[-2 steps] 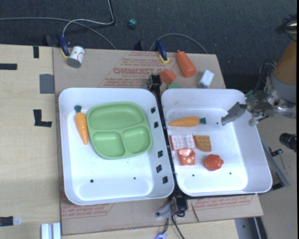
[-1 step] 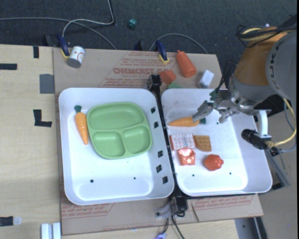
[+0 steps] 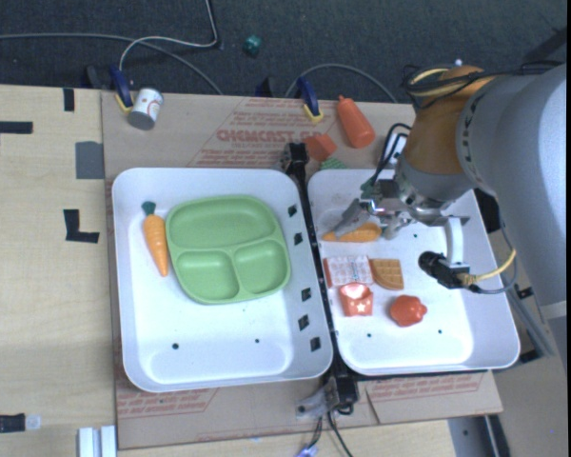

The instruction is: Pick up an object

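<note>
A: Where have we got to with the claw (image 3: 360, 219)?

B: We see it low in the right bin (image 3: 485, 346), toward that bin's ten o'clock corner, its grey fingers reaching down around a flat orange piece (image 3: 354, 236). We cannot tell whether they are apart or closed on it; the wrist hides the gap.

A: So that orange piece is what we are after?

B: We judge so, since the arm is angled straight at it. It lies on the bin floor, just beside the dividing wall, which may be why the claw comes in at a slant.

A: And the rest?

B: At six o'clock from it sit a striped packet (image 3: 346, 270), a cracker (image 3: 388, 273), a glowing red block (image 3: 356, 300) and a tomato (image 3: 407, 309), near each other. The left bin (image 3: 209, 365) carries a green plate (image 3: 230, 248) with a carrot (image 3: 156, 241) at its nine o'clock. An orange bottle (image 3: 355, 122) rests outside on the tabletop (image 3: 38, 284).
</note>
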